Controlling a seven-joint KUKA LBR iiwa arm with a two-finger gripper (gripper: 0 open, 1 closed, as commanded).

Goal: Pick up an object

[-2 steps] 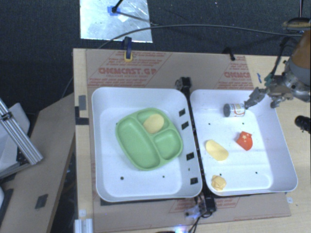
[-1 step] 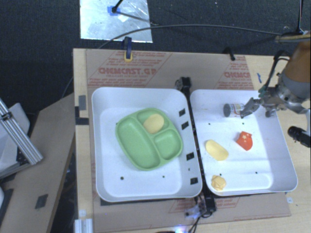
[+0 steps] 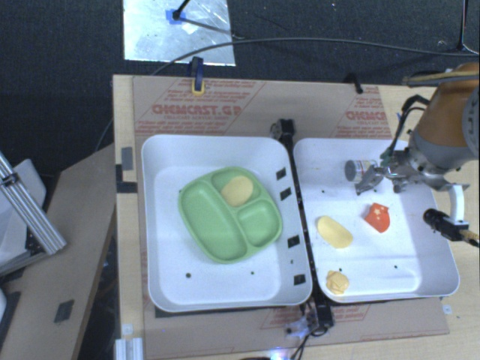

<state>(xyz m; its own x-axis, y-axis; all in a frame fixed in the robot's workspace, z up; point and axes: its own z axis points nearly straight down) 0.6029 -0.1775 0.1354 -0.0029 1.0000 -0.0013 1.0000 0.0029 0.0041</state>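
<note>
My gripper [image 3: 363,178] hangs over the far part of the right bin [image 3: 435,276], reaching in from the right. A red object [image 3: 377,217] lies just in front of it and slightly to its right, apart from it. A long yellow piece [image 3: 334,232] lies mid-bin to the left of the red one. Near the bin's front left corner sits a small yellow lump [image 3: 337,281]. I see nothing held in the gripper.
The left bin [image 3: 172,276] holds a green divided plate [image 3: 217,231] with a pale yellow item [image 3: 238,190] in its far compartment. A black divider with clips [image 3: 296,223] runs between the bins. The arm's orange band [image 3: 450,115] rises at the right.
</note>
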